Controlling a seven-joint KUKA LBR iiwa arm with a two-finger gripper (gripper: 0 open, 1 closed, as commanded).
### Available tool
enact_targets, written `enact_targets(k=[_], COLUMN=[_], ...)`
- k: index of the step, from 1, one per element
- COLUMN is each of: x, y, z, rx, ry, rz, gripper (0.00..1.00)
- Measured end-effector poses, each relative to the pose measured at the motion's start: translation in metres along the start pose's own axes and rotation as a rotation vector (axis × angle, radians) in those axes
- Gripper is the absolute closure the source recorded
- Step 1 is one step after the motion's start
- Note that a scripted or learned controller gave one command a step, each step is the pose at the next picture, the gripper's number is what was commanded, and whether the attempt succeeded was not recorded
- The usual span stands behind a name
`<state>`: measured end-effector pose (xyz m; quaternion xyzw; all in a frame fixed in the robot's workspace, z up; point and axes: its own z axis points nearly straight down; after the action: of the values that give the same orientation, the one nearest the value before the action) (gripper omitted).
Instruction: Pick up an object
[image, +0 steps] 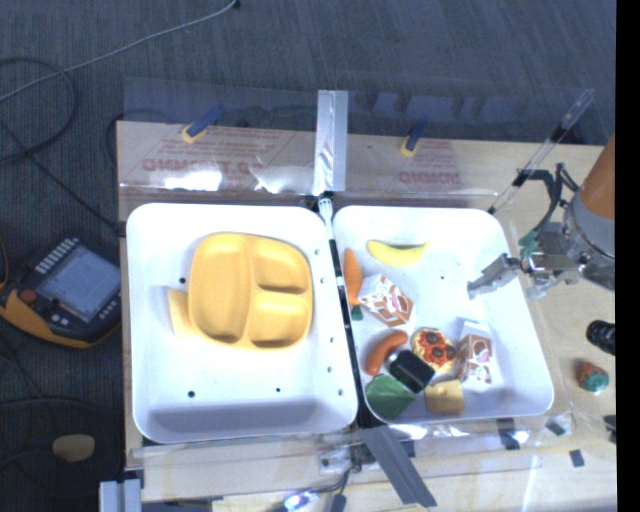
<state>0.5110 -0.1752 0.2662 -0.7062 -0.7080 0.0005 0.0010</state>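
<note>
The right bin (520, 330) holds several toy foods: a yellow banana (395, 250) at the back, an orange carrot (351, 277) along the left wall, a red-and-white packet (386, 300), a reddish sausage (385, 350), a round pizza-like piece (433, 345), a black block (410, 370), a green piece (388, 398), a tan block (445, 398) and a small carton (475, 360). My gripper (515, 275) hovers over the bin's right side, above and to the right of the carton. It stands open with nothing between its fingers (490, 277).
The left bin (150, 380) holds a yellow divided tray (250, 290). A metal divider (340, 330) runs between the bins. Small loose items (592, 376) lie on the bench right of the bins. A handheld device (70, 290) sits on the floor at left.
</note>
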Motion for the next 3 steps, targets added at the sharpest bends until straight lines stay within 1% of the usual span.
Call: enact_targets(k=[1,2,3], x=[-0.019,-0.016,-0.013], y=[-0.02,-0.018,0.004], z=[0.162,0.162,0.158], rx=[-0.021,-0.02,-0.001], ry=[-0.008,-0.009,0.0], rz=[0.007,-0.059,-0.03], gripper=[0.0,0.0,0.0])
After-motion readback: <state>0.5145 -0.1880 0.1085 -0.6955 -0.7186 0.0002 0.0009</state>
